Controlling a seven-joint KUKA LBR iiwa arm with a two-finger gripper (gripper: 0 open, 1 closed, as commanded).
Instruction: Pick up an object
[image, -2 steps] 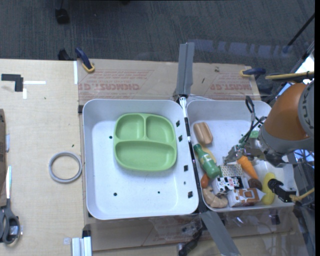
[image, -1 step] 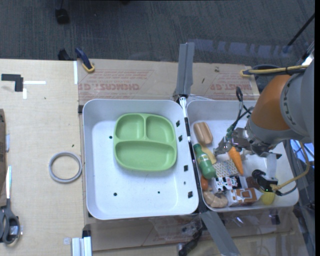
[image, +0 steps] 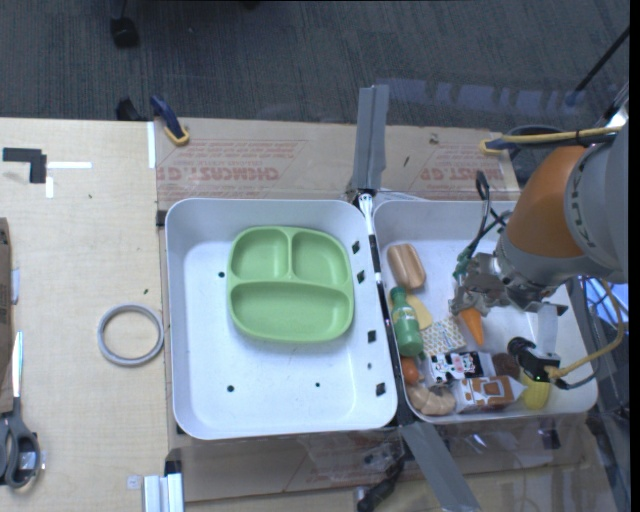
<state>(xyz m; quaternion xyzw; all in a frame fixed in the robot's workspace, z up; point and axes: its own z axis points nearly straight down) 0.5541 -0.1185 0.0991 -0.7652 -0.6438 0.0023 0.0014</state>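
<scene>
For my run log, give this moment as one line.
arm: over right bin | pincer: low, near orange toy carrot | left bin: green divided plate | grasp: unconfirmed

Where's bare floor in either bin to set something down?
Left bin: free along the front and left of the green divided plate. Right bin: crowded along its left and front, from hot dog and green bottle down; bare patch at the back by the arm.

Divided plate (image: 291, 283) in left bin (image: 195, 400) — toys crowd right bin (image: 440, 218).
</scene>
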